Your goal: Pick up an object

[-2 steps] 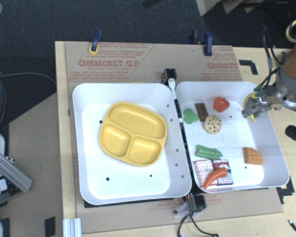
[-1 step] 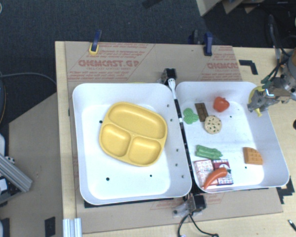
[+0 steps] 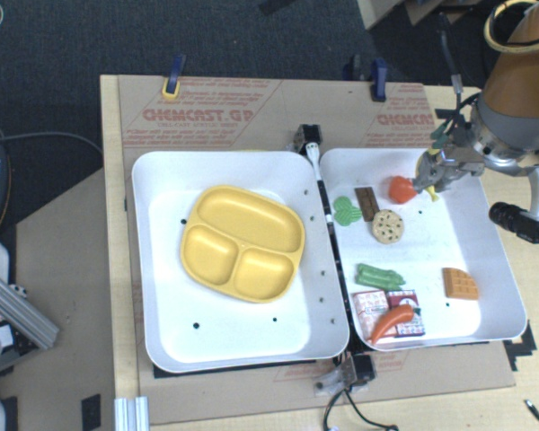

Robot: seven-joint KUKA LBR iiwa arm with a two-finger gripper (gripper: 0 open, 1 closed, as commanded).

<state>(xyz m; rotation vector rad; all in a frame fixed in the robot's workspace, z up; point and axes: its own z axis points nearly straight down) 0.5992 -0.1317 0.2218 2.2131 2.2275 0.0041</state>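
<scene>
My gripper (image 3: 428, 181) hangs low over the back of the right bin (image 3: 494, 241), reaching in from the right. A small red round toy (image 3: 400, 189) lies just to its left, touching or almost touching the tip. Further forward in this bin lie a brown bar (image 3: 366, 203), a green leafy piece (image 3: 345, 211), a chip cookie (image 3: 388, 226), a green pod (image 3: 379, 277), an orange waffle (image 3: 460, 284) and a red chili (image 3: 395, 320) on a printed packet (image 3: 377, 303).
The left bin (image 3: 162, 277) holds a yellow divided plate (image 3: 242, 242). A black divider clip (image 3: 308, 138) sits between the bins at the back. The arm's grey and orange wrist (image 3: 516, 88) stands over the right bin's far corner.
</scene>
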